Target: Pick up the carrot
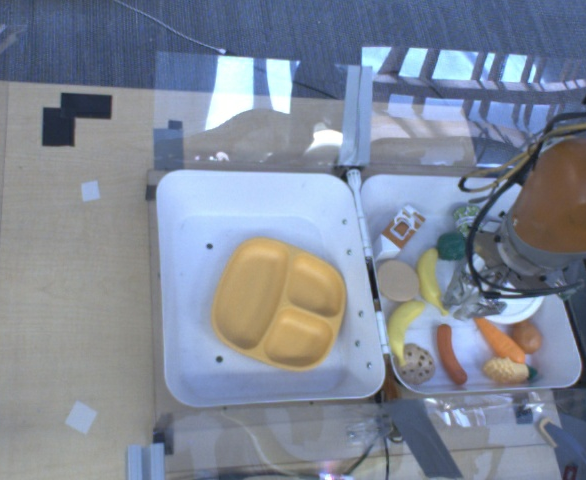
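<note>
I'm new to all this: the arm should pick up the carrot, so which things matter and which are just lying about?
Belongs to the job:
carrot
gripper
right bin

Just lying about:
yellow divided plate
left bin
bananas
sausage
corn cob

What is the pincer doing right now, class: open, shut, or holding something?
Pincer: cannot be told; it hangs low over the right bin, just left of the carrot.

The carrot [499, 339], orange and tapered, is seen lying flat on a slant, just below the claw [465, 298] and slightly right.
</note>
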Robot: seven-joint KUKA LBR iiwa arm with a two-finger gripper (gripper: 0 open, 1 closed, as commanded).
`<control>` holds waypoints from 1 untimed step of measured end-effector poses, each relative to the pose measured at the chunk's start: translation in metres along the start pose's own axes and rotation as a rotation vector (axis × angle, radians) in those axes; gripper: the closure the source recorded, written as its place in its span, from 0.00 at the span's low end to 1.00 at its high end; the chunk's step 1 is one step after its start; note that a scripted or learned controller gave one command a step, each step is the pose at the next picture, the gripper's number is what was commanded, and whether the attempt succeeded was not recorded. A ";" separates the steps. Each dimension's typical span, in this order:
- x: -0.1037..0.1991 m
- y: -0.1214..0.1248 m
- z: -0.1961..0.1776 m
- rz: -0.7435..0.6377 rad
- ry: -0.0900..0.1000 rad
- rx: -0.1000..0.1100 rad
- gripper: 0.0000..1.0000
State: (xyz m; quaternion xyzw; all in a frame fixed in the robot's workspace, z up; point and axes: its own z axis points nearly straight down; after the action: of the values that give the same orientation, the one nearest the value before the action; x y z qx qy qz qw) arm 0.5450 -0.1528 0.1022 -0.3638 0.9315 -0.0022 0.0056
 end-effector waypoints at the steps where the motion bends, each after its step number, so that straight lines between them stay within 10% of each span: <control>1: 0.032 0.022 -0.009 -0.161 0.004 -0.004 1.00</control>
State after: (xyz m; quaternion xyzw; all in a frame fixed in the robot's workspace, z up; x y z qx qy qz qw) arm 0.5061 -0.1584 0.1110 -0.4374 0.8993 -0.0012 0.0028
